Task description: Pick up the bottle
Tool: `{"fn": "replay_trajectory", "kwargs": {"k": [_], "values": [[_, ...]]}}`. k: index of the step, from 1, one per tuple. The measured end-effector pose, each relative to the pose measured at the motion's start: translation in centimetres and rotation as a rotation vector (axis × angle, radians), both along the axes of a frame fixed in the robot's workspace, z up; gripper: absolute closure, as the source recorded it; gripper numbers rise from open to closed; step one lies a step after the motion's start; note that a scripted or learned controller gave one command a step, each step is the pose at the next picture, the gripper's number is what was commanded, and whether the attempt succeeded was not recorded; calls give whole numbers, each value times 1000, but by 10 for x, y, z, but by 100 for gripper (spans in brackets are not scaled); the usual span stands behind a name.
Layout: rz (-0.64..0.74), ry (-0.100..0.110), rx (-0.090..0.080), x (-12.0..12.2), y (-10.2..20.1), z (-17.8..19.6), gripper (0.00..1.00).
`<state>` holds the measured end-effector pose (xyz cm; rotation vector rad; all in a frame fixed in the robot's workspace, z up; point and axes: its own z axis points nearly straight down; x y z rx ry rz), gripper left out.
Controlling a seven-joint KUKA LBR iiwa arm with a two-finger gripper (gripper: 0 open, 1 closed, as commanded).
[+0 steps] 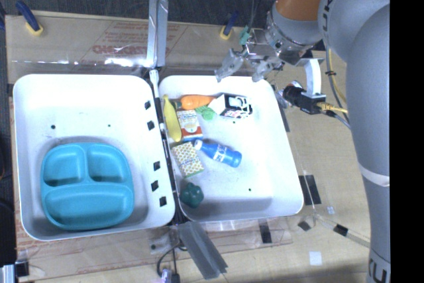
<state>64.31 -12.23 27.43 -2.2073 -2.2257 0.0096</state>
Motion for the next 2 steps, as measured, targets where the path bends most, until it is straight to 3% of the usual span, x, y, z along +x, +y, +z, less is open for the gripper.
{"fn": "replay_trajectory", "kwargs": {"k": [1, 2], "values": [[-50, 0, -1, -108, -14, -75, 0], [-51, -14, -4, -99, 23, -181, 0]]}}
